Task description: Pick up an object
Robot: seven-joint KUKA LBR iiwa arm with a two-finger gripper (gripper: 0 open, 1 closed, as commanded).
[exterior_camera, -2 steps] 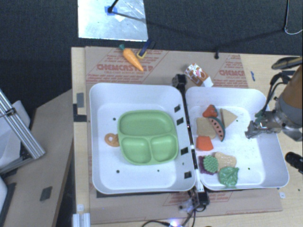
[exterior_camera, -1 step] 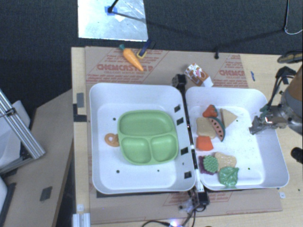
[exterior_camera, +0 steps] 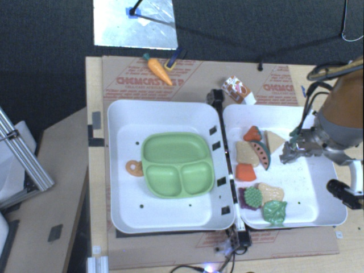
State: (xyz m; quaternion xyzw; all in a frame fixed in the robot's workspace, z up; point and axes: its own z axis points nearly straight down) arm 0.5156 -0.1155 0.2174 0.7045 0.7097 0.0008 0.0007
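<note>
Dark carpeted floor around a pale wooden tabletop [exterior_camera: 68,147] bearing two shallow white plastic bins. Nearest candidate for the pick: a tan wedge-shaped toy slice [exterior_camera: 276,140] on the right bin's floor [exterior_camera: 307,192], lying at roughly nine o'clock from the jaws [exterior_camera: 288,151], just beside them, long axis running about ten to four. Whether open or closed, impossible to tell; nothing visibly gripped. Just past it at nine o'clock, a red-and-green watermelon slice [exterior_camera: 260,153] and a beige bread slice [exterior_camera: 247,152]. Farther at nine o'clock, a green three-compartment plate [exterior_camera: 176,165] in the left bin [exterior_camera: 122,118].
</note>
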